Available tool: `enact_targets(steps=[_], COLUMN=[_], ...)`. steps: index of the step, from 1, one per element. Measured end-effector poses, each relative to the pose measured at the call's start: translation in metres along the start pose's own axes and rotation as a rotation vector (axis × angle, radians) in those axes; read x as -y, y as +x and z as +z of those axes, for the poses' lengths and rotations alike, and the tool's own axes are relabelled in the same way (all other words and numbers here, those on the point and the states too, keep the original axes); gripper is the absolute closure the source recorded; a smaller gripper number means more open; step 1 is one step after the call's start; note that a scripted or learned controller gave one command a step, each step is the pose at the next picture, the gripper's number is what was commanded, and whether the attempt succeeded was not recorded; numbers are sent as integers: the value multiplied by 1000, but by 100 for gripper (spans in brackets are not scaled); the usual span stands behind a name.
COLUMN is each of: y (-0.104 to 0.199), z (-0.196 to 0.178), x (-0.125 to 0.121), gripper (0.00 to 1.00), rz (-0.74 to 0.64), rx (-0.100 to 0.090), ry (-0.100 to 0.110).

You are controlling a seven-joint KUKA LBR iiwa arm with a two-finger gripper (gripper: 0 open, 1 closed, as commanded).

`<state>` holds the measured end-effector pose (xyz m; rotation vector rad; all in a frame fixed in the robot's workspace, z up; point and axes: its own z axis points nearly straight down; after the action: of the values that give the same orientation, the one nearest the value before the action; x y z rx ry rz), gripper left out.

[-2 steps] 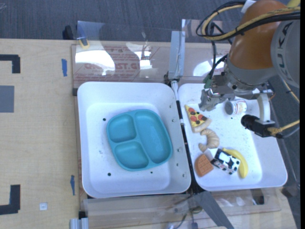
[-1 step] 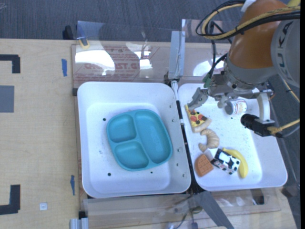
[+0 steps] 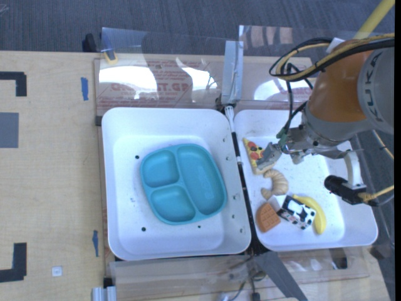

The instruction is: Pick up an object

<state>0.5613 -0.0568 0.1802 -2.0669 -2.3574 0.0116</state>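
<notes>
The arm (image 3: 351,86) is cut off by the right edge and covers the right bin's (image 3: 360,231) far corner. A black-and-white toy (image 3: 298,213) hides the banana's (image 3: 316,215) middle and is too small to identify. Whether the gripper (image 3: 270,157) touches the pizza slice (image 3: 253,153) cannot be told

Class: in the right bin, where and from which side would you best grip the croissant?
Grip the croissant across its thick middle, coming from above. It lies flat and curved, with its tapered ends harder to pinch. The gripper is close above it; the waffle lies apart below.
</notes>
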Motion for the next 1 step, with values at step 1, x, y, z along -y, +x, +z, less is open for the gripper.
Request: enact_targets(steps=[1], y=[-42], z=[43], x=[-6], gripper=[0], rz=[193], rx=[-2], ry=[-5])
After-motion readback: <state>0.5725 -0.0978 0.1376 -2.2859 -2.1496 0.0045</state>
